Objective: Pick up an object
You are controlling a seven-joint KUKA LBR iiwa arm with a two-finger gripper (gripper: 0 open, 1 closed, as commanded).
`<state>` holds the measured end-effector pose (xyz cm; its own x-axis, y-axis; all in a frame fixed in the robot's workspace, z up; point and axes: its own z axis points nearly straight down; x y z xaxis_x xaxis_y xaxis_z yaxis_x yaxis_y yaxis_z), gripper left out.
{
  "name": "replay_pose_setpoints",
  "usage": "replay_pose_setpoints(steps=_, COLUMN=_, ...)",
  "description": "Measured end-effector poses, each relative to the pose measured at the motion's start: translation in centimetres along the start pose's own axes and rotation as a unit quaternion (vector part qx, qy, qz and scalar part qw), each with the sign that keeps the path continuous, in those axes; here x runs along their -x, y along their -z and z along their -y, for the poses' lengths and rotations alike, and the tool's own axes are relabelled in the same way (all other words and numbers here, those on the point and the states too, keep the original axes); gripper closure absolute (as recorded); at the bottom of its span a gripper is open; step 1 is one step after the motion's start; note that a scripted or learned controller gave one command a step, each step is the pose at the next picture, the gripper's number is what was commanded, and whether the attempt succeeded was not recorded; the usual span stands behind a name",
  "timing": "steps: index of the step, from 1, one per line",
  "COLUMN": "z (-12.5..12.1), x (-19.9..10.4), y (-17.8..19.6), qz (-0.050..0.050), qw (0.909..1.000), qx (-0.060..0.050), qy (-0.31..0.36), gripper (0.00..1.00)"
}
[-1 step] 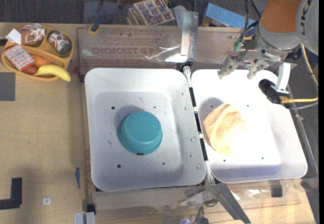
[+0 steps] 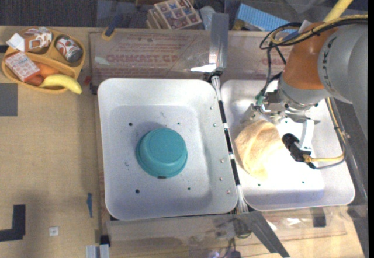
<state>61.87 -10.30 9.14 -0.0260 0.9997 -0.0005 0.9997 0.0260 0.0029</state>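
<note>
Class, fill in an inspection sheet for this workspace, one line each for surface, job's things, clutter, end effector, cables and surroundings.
Surface: wooden bench bearing a left bin and a right bin, side by side.
Job's things: teal bowl, upside down, in the left bin; tan bread-like lump in the right bin.
Clutter: yellow tray at the bench's far left corner, with a banana and small packets.
End effector: low over the right bin, at the lump's far edge; grasp unclear.
Cables: yellow cable and black wires near the wrist.
Surroundings: boxes and a blue pad on the floor beyond.
</note>
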Motion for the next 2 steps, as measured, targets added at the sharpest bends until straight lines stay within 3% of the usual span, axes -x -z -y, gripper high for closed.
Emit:
replay_pose_setpoints(steps=1, z=4.2, x=0.4, y=-0.3, qz=-0.001, qw=0.9931, qx=0.002, qy=0.117, gripper=0.00)
replay_pose_setpoints(steps=2, z=4.0, x=0.6, y=0.9, qz=0.000, qw=0.9933, qx=0.005, qy=0.115, gripper=1.00)
